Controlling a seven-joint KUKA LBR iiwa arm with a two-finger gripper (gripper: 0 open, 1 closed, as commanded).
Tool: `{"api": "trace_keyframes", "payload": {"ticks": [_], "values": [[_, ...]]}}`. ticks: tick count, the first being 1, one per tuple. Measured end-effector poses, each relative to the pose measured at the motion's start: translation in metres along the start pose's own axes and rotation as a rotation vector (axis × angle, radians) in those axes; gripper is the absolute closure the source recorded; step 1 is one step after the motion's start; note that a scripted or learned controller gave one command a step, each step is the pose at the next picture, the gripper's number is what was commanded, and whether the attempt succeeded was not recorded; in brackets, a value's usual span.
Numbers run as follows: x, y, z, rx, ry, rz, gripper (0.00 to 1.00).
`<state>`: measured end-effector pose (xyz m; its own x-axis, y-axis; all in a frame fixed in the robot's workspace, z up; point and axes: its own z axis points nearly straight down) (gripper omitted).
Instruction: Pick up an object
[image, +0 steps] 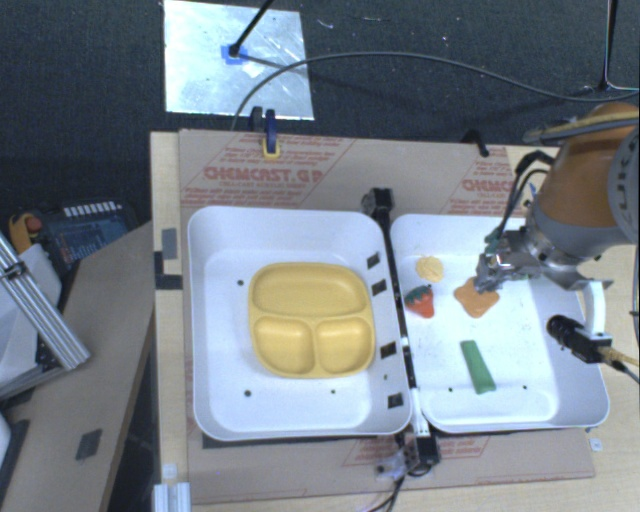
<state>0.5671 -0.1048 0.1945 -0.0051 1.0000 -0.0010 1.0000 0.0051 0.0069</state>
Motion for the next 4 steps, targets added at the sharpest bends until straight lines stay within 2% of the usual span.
{"api": "trace_keyframes", "payload": {"ticks": [1,3,4], "values": [[0.000,0.010,-0.061,0.000,-0.001,0.000,1.00],[0.103,-0.006,-0.036,0.006,0.003,-0.004,1.00],[0.157,-0.014,-0.045,0.005,0.003,-0.005,1.00]]}}
